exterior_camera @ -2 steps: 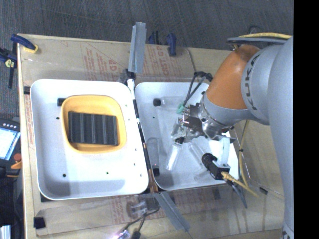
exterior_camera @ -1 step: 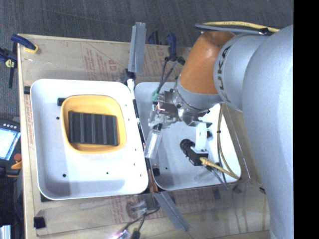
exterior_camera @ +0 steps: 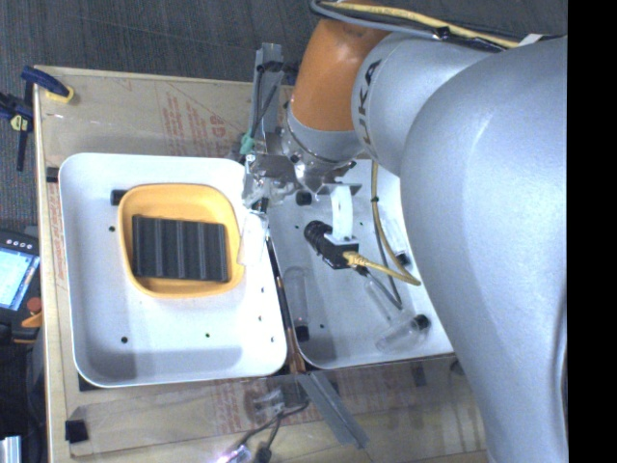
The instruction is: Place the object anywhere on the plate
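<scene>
A yellow, square-ish plate [exterior_camera: 180, 201] lies in the left white bin [exterior_camera: 145, 355]. A dark ribbed rectangle [exterior_camera: 180, 249] lies flat in the middle of the plate. My gripper [exterior_camera: 258, 189] hangs over the shared edge of the two bins, just right of the plate's upper right corner. The wrist and its orange band [exterior_camera: 333, 75] hide most of it from above. I can make out nothing between the fingers at this angle.
The right bin [exterior_camera: 337, 355] holds a clear tube [exterior_camera: 294, 297] near its left wall and a clear syringe-like piece [exterior_camera: 402, 331] at its lower right. A black fitting with a yellow cable [exterior_camera: 331, 244] hangs under the wrist. The big grey arm covers the right side.
</scene>
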Motion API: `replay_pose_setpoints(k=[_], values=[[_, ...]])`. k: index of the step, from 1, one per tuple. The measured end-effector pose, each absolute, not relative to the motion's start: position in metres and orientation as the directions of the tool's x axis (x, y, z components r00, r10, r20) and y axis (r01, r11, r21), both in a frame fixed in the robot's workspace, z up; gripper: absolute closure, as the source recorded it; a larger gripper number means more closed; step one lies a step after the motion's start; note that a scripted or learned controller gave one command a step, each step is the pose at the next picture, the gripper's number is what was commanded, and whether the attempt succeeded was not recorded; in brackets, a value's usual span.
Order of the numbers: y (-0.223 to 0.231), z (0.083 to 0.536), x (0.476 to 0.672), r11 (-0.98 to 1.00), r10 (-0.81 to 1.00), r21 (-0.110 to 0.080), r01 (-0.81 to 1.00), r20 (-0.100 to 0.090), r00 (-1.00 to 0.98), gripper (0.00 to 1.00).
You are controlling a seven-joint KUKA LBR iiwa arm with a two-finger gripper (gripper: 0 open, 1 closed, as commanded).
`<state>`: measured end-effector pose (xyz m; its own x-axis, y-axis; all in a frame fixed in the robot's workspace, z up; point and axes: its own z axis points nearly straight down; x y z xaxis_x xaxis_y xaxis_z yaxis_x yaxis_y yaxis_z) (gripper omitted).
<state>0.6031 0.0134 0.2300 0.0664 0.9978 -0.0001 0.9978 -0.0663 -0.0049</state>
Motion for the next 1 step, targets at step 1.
replay_pose_setpoints(k=[1], values=[[0.0134,0.2301,0.6031,-0.066,0.998,-0.005,0.998,0.000,0.066,0.00]])
